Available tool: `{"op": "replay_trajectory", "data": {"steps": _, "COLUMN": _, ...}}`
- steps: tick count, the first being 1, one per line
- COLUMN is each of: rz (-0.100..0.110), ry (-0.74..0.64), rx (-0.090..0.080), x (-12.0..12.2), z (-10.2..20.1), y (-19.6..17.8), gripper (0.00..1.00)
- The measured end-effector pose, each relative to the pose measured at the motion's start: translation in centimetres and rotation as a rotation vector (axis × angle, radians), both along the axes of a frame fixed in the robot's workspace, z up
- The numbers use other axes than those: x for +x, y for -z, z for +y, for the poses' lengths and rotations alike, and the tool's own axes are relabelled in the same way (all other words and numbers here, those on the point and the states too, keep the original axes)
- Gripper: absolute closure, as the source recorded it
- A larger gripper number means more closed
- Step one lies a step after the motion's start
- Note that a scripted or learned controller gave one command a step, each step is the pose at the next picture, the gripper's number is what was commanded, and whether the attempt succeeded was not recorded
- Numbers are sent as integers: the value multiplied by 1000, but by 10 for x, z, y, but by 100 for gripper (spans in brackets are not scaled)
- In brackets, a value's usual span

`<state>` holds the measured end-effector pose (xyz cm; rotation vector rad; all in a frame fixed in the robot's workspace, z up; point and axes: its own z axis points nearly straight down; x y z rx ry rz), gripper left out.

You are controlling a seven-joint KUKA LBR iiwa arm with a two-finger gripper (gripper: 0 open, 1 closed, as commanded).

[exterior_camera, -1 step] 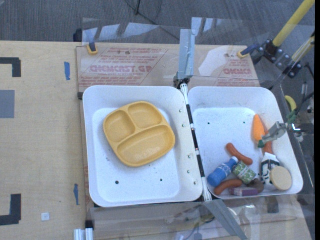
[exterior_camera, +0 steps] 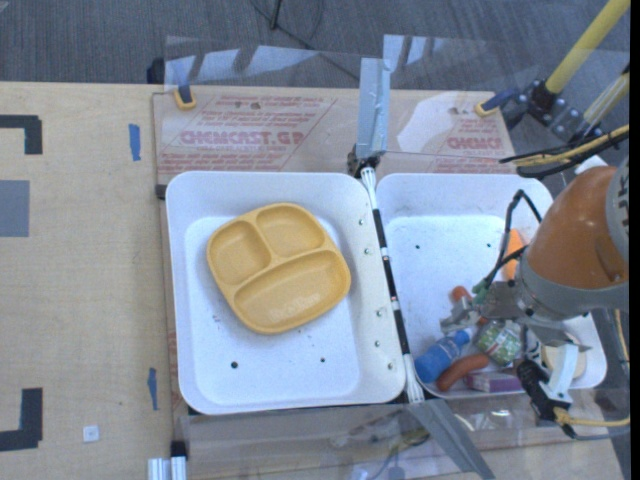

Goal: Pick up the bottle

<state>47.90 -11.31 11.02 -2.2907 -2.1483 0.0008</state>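
Plate first: yellow, three compartments, sitting in the left bin with lots of bare white floor around it, mostly below and to the left. Right bin is bare across its upper half, but the stuff is all crammed into the lower corner. That's where the bottle is, blue cap, lying tilted near the divider, right next to a red-brown sausage-looking thing. The gripper hangs just above and right of it, pretty blurry. The arm covers the rest of the pile.
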Motion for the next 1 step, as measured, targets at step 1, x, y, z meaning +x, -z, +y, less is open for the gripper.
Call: {"op": "replay_trajectory", "data": {"steps": 1, "rz": 0, "ry": 273, "rx": -1, "x": 11, "z": 102, "y": -74, "gripper": 0}}
